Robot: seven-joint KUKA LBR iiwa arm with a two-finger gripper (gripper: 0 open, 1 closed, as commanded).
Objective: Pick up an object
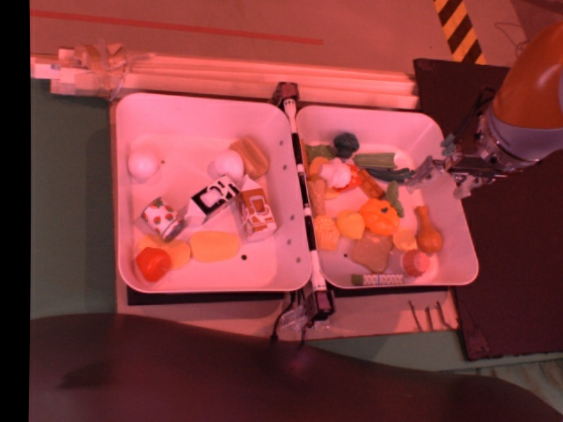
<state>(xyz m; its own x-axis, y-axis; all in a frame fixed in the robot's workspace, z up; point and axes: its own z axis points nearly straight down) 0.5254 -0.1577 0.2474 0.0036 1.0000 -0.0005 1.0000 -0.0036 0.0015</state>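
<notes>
My gripper (428, 171) hangs over the right rim of the right bin (457, 262), at the end of the grey arm with its orange band (532, 77). Nothing shows in its grasp. Closest to it in that bin lie a green stick-shaped piece (376, 160), an orange pumpkin (380, 216) and a brown gourd (427, 231). Farther left are a dark ball (346, 143), a white lump (337, 174), a yellow fruit (350, 225), a tan toast slice (372, 251) and a pink cupcake (415, 262).
The left bin (132, 112) holds two white balls (142, 165), a bread roll (253, 156), a black-and-white box (211, 198), a spotted can (161, 218), a carton (255, 214), a lemon (214, 246) and a red tomato (152, 264). A black divider (301, 192) runs between the bins.
</notes>
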